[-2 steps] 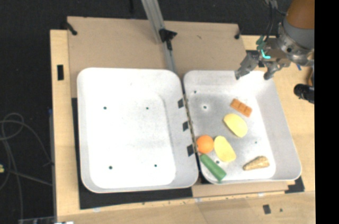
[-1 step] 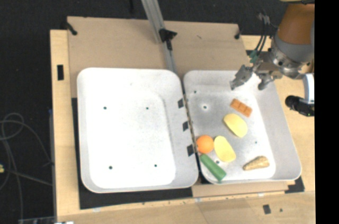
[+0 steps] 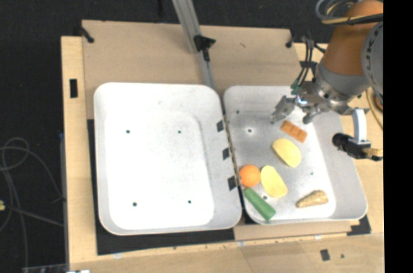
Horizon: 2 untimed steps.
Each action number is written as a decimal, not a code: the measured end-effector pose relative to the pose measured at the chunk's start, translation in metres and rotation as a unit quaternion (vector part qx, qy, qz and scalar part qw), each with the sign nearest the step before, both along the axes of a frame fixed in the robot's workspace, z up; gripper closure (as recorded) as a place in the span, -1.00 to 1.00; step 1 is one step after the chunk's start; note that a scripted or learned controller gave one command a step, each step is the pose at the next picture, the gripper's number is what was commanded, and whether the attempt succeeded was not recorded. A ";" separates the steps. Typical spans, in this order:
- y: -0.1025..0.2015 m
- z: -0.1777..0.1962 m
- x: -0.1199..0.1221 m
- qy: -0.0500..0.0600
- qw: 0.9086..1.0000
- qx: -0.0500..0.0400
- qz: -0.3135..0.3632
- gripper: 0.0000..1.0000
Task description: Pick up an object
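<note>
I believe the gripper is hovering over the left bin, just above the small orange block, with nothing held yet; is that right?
Not quite: the bin is wrong. The camera view shows the gripper over the right bin, just above the small orange block, with nothing between its spread fingers. The left bin lies away from the arm.

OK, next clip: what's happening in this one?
A grey and orange arm reaches in from the right, its gripper open above the right bin and holding nothing. Just below it lies a small orange block, then two yellow pieces, an orange ball, a green stick and a tan wedge.
</note>
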State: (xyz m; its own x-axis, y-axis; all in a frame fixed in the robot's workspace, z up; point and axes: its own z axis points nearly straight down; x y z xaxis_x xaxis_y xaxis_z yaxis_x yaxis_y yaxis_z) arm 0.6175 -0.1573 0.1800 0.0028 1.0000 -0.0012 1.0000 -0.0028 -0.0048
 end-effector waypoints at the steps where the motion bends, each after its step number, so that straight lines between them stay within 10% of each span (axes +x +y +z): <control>1: 0.002 -0.062 0.002 0.000 1.000 0.000 -0.001 -1.00; 2: 0.001 -0.047 0.005 -0.005 1.000 0.000 -0.004 1.00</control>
